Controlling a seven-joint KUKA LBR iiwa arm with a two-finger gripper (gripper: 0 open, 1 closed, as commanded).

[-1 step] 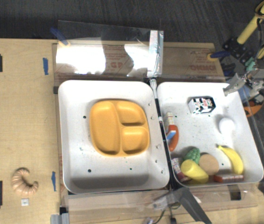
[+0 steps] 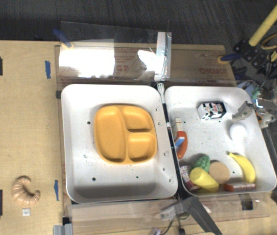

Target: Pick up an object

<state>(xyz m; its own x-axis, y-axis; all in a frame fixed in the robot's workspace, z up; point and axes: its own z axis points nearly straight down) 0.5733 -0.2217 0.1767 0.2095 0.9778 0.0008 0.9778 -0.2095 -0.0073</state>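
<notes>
**Toys wait in the right bin**

Closest of all, a curly tan toy (image 2: 26, 190) lies on the bench (image 2: 16, 106), off to the left of both bins.

The right bin (image 2: 261, 146) has many toys. Along its near wall lies a red pen (image 2: 237, 185). A tan ball (image 2: 219, 171) sits just behind the pen. A yellow lemon (image 2: 203, 178) touches the ball on its left side. A green toy (image 2: 201, 161) peeks out from behind the lemon. A banana (image 2: 243, 165) lies to the right of the ball.

The left bin (image 2: 75, 146) holds a yellow plate (image 2: 125, 133) with three parts. The plate sits in the middle of the bin.

Back in the right bin, an orange toy (image 2: 181, 143) leans by the left wall. A white egg (image 2: 238, 131) sits alone near the right side. Farther back is a small black and white box (image 2: 212, 110).

The gripper (image 2: 248, 110) is over the far right part of the right bin, near the egg and apart from it. It holds no toy. I cannot tell if it is open or closed.

Behind the bins stands a clear sheet (image 2: 111, 58).
</notes>
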